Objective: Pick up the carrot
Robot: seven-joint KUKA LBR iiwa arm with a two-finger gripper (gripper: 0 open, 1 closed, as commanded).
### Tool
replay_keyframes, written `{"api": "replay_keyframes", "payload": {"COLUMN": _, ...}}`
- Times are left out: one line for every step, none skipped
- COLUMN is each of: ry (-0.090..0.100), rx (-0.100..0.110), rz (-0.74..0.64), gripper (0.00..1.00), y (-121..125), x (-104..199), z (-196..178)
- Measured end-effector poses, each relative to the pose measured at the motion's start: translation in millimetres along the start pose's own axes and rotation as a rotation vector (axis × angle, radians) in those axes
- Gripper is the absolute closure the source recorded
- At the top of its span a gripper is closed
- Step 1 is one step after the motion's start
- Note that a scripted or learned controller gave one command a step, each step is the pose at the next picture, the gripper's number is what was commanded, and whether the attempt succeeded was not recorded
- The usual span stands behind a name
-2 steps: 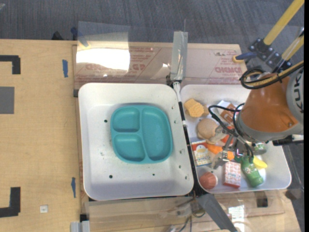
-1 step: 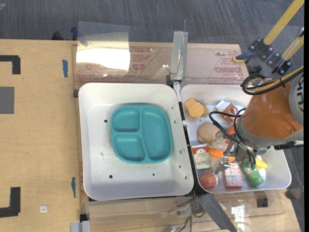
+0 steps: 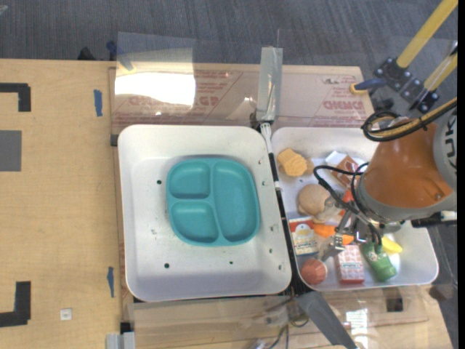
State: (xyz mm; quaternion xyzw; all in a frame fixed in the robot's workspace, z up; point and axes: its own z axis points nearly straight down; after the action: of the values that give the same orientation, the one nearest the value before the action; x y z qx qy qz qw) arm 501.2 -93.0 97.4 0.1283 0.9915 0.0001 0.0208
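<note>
A broad orange band point(image 3: 404, 171) wraps the arm point(image 3: 443, 151) just above the wrist, its surface smooth and rounded like a collar. The casing beside it is pale grey with dark lettering (cut off at the frame's edge). Black cables point(image 3: 392, 124) loop over the orange part, and thinner black leads trail toward the metal hand point(image 3: 343, 240).

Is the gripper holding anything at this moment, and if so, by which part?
Cannot be told. The gripper is low in the right bin, over the carrot, but its fingertips blur into the clutter.
</note>
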Motion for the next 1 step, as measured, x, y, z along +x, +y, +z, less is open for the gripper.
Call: {"api": "replay_keyframes", "payload": {"ry": -0.006, "rx": 0.002, "rz": -0.113, "gripper": 0.0, "y": -4.1, "x": 3.2, "z": -0.3}}
